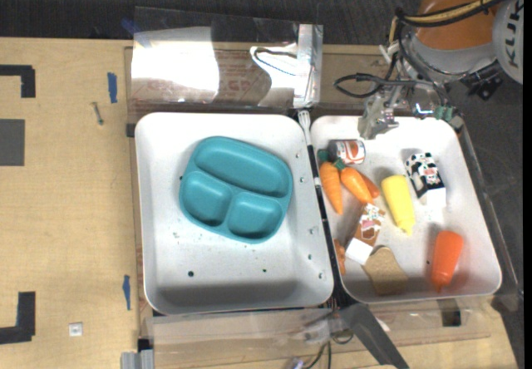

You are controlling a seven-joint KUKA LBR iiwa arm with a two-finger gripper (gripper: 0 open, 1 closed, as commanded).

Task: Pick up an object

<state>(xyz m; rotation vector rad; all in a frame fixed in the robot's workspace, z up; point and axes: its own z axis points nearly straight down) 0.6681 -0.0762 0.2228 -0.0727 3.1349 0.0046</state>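
The right bin (478, 193) holds several toy foods. Two orange carrots (332, 184) (360, 184) lie near its left wall, with a small red and white can (350, 150) just behind them. A yellow piece (399, 203) lies in the middle and a black and white cow figure (424, 172) to its right. An orange-red pepper (446, 258) rests at the front right. A small printed carton (371, 224) and a brown slice (384, 269) sit near the front. My gripper (376, 126) hangs over the bin's back rim, above and apart from the can, with nothing seen in it.
The left bin (158, 259) carries a teal divided plate (236, 189). A clear plastic sheet (224, 68) lies behind the left bin. Cables (366, 81) trail from the wrist behind the right bin. The wooden bench (58, 193) extends to the left.
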